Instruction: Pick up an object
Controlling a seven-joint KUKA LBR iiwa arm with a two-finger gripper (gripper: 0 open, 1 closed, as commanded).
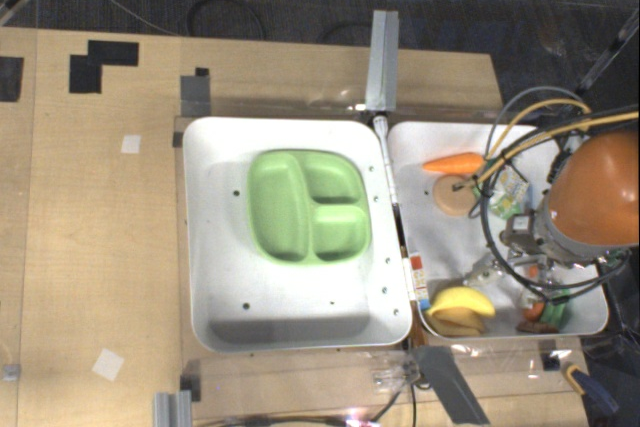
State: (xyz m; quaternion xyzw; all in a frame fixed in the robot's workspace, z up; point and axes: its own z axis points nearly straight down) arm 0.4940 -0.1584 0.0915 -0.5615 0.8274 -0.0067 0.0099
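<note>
Jaws first: from my seat I cannot tell how they stand, because the arm's orange band (pixel 600 190) and a tangle of cables (pixel 520 165) cover the wrist, and what hangs beneath them at the gripper (pixel 520 265) is a blur of metal and wire. I see nothing clearly caught there, so I would not call anything held. The gripper sits low over the near right part of the right bin (pixel 440 140), which I read as a descent toward the cluster lying there.

Closest to it is a yellow banana-like object (pixel 462 308), resting against the bin's near left corner; the wall there would make a clean approach awkward. Near the gripper's other side, at the bin's near right edge, lies a small red and green object (pixel 545 315), partly hidden by the cables. Farther up the bin a round tan disc (pixel 453 196) lies flat, and just beyond it an orange carrot (pixel 455 163) stretches across the floor, nearly touching the disc. Any of these could serve as the pick; the banana-like one seems the likeliest target, judging by where the arm hovers.

Outward again, the left bin (pixel 215 215) carries a green divided tray (pixel 305 205), well apart from the arm. Both bins sit side by side on the wooden counter (pixel 90 245).
</note>
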